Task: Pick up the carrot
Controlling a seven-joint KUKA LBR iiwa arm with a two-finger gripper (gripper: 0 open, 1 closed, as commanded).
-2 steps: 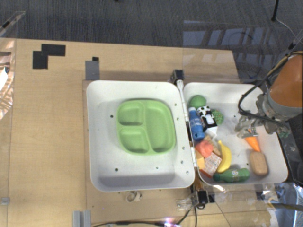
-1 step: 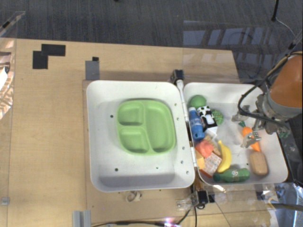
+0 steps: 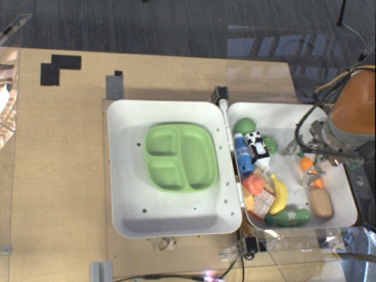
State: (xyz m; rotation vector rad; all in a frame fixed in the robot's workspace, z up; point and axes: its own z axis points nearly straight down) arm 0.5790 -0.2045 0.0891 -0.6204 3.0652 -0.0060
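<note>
While over the right bin point(image 3: 346, 213), hand point(image 3: 313, 170) meets carrot point(image 3: 309, 165).

A pale wooden bench point(image 3: 59, 175) carried two shallow white bins side by side, their inner rims touching. The left bin point(image 3: 126, 175) sat near the bench's middle; the right bin point(image 3: 341, 207) reached towards its right side. Black tape patches point(image 3: 59, 68) lay flat on the far left corner, stepped in outline. A small grey bracket point(image 3: 115, 87) stood just beyond the left bin's far corner. A black clamp point(image 3: 221, 93) sat at the far end of the seam between the bins, and cables point(image 3: 247, 248) trailed along the near edge.
</note>
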